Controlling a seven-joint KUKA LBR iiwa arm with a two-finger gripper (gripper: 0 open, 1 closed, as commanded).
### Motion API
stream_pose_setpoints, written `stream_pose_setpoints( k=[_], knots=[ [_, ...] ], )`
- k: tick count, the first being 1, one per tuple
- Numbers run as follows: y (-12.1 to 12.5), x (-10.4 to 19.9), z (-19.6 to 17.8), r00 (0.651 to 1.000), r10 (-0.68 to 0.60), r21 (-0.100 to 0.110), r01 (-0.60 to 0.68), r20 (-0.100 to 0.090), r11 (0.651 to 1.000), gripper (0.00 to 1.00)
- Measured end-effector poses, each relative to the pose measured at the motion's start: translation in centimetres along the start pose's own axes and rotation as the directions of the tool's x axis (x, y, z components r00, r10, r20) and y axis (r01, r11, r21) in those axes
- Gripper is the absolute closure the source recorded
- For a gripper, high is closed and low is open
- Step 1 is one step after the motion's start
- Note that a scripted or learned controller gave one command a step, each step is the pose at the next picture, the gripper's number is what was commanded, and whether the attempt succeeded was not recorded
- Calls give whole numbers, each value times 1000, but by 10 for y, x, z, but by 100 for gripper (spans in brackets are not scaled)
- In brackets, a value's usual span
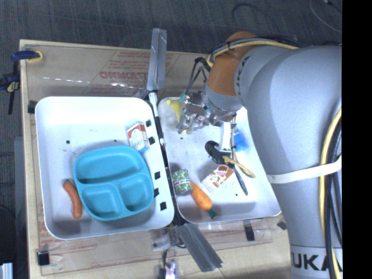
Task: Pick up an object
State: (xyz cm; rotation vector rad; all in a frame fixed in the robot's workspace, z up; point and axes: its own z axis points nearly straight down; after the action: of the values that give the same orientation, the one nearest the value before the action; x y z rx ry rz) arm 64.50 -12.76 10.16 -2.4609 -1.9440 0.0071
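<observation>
Your inventory, nearest first: right bin [256, 205] holds carrot [201, 197], green can [181, 181], small packet [219, 176]; left bin [52, 156] holds blue tray [113, 182], sausage [73, 199]. Gripper [190, 121] sits low at the right bin's far end; grip state cannot be told.

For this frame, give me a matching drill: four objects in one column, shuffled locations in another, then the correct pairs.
Objects:
1. blue divided tray
2. sausage
3. carrot
4. small red and white carton

Locations:
A. right bin, near its front edge
B. left bin, against the blue divided tray's left side
C. left bin, middle to front
D. left bin, next to the divider, behind the blue divided tray

Pairs: 1-C, 2-B, 3-A, 4-D
</observation>
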Motion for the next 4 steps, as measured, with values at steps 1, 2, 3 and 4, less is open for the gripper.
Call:
stream_pose_setpoints(
  k=[1, 2, 3, 4],
  knots=[
    [0, 0, 0, 1000, 0, 0, 0, 0, 1000, 0],
    [1, 0, -11, 1000, -4, 0, 4, 0, 1000, 100],
    [0, 0, -11, 1000, -4, 0, 4, 0, 1000, 0],
    [15, -9, 9, 997, -71, -9, 71, 1, 997, 0]
  ],
)
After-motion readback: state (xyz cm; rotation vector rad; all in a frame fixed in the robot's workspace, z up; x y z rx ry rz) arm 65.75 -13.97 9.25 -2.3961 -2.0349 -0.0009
